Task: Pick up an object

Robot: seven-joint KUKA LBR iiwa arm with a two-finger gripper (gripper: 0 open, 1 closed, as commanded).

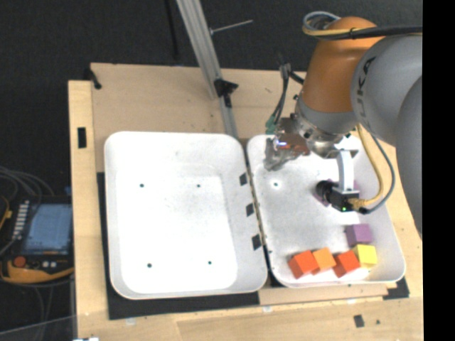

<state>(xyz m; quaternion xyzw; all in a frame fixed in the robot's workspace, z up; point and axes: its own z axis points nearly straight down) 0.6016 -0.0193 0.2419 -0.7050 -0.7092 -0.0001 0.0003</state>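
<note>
White plastic forms both shallow bins on your bench: the left bin [128, 155] and the right bin [295, 212] sit side by side, their inner rims meeting along a line of small black clips. Look at the near end of the right bin for the task objects. There you find a row of blocks: an orange-red block [304, 263] at the left, a lighter orange block [324, 258] touching it, a red block [347, 262] just beside that, and a yellow block [367, 254] at the right end. A purple block [360, 234] lies just behind the yellow one. All five rest on the bin floor.

The gripper [275, 156] hangs over the far left corner of the right bin, close to the shared rim, well apart from the blocks. You cannot tell from this angle whether its jaws stand apart or together; no block shows between them. The grey arm with its orange band [341, 62] enters from your right, and a black cable [380, 169] loops down its side above the bin.
</note>
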